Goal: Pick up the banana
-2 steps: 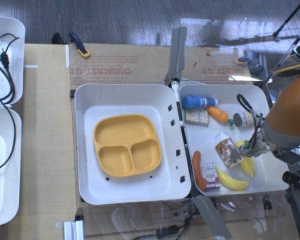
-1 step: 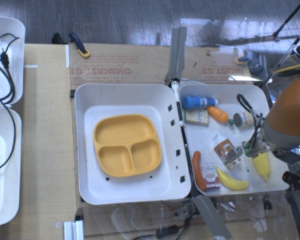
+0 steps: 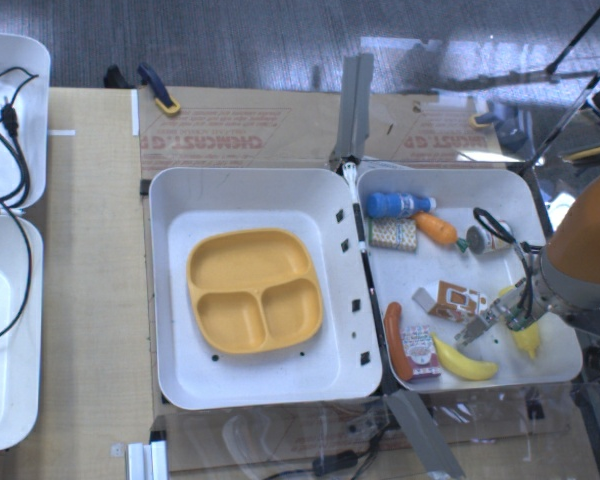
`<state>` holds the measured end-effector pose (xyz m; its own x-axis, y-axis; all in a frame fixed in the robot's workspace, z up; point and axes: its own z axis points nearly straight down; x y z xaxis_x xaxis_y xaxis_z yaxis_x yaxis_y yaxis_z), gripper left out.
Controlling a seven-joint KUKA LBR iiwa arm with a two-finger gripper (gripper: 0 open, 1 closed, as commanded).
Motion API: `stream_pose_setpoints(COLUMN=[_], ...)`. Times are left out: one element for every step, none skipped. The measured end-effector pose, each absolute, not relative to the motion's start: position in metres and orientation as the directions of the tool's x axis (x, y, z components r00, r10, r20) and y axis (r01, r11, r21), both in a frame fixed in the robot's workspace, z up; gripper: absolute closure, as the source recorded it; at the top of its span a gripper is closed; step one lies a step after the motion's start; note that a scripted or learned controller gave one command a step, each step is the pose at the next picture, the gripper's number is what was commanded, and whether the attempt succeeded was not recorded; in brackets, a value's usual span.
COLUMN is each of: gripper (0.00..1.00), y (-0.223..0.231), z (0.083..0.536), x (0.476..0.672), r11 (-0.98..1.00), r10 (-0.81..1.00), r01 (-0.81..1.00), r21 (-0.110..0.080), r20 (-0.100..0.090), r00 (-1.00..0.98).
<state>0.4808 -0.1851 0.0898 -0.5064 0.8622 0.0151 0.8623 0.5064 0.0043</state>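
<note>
End effector (image 3: 483,325) low over the right bin (image 3: 540,200), near its front right corner, reaching in from the right under the orange band (image 3: 585,243) of the arm; metal fingers slanting down and to the left, tip just above the banana (image 3: 464,359) and not touching it as far as visible. Open or closed: cannot tell, since the fingers overlap at this angle. Nothing seen clamped between them.

Banana lying flat on the floor of the right bin, near the front wall, curved, yellow, stem end toward the left. Just left of it a small red-and-white carton (image 3: 419,352), and beside that a red sausage-shaped toy (image 3: 395,339) lying along the bin's left wall. Behind the banana a small brown-and-white packet (image 3: 454,300). Another yellow piece (image 3: 525,338) just right of the end effector, partly hidden by it.

Farther back in the same bin: a blue bottle (image 3: 397,205) on its side, a patterned square pad (image 3: 393,234) below it, an orange carrot-like toy (image 3: 437,229) to the right, and a dark looped object (image 3: 491,232) near the right wall.

In the left bin (image 3: 170,298), a yellow three-compartment tray (image 3: 254,290), lying flat at the middle. Both bins side by side on the counter (image 3: 90,268).
</note>
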Motion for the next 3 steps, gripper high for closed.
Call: stream_pose_setpoints(gripper=[1.00,1.00,1.00], y=[-0.188,-0.211,-0.209], z=[0.096,0.089,0.096], x=[0.480,0.480,0.481], r11=[0.503,0.304,0.309], r10=[0.865,0.953,0.951], r01=[0.865,0.953,0.951], r21=[0.000,-0.002,-0.005], r20=[0.010,0.019,0.023], r00=[-0.503,-0.304,-0.309])
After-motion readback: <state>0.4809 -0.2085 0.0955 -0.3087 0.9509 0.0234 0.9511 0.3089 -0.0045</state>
